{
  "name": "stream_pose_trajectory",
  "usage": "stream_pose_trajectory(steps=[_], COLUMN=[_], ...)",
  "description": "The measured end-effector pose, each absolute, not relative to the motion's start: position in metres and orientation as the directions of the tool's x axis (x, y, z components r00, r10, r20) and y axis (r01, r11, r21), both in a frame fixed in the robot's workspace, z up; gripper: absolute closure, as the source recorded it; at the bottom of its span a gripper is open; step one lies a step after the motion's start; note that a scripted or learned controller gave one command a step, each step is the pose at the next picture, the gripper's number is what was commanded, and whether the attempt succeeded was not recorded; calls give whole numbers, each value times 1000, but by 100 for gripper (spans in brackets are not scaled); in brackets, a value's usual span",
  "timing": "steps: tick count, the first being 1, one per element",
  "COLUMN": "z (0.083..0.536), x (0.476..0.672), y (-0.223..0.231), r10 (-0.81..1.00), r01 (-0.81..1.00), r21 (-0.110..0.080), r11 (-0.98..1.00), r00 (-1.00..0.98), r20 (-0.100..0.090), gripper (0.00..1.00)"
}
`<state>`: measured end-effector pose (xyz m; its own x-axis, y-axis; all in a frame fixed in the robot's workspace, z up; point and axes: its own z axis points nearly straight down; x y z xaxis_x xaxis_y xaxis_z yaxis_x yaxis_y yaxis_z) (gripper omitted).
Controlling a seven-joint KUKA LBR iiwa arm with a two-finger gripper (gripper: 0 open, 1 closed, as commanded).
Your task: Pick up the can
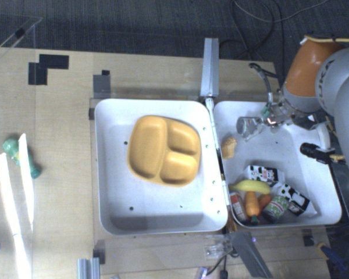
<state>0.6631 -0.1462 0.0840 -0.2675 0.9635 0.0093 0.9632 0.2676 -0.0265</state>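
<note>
The can (276, 207) is judged light, rigid and smooth, likely to slip, so it is best taken across its round sides. It is seen as a small greenish cylinder wedged among a carrot (252, 203), a banana (251, 186) and a carton (295, 198). It lies well apart from the gripper (248, 126), toward the bin's (320, 173) near edge. The gripper's opening cannot be told.

right bin (314, 173) middle: open floor
right bin front: crowded by banana (251, 186), carrot (252, 204), cartons (291, 198)
left bin (107, 173): tray (164, 150) fills centre
</note>
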Motion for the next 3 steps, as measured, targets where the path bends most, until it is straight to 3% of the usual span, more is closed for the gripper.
stream_pose_trajectory(steps=[2,3], z=[85,83], x=[662,658], y=[-115,-190], r10=[968,988], r01=[968,987], r21=[-29,-28], r11=[250,156], r00=[-250,-155], r20=[0,11], gripper=[0,0])
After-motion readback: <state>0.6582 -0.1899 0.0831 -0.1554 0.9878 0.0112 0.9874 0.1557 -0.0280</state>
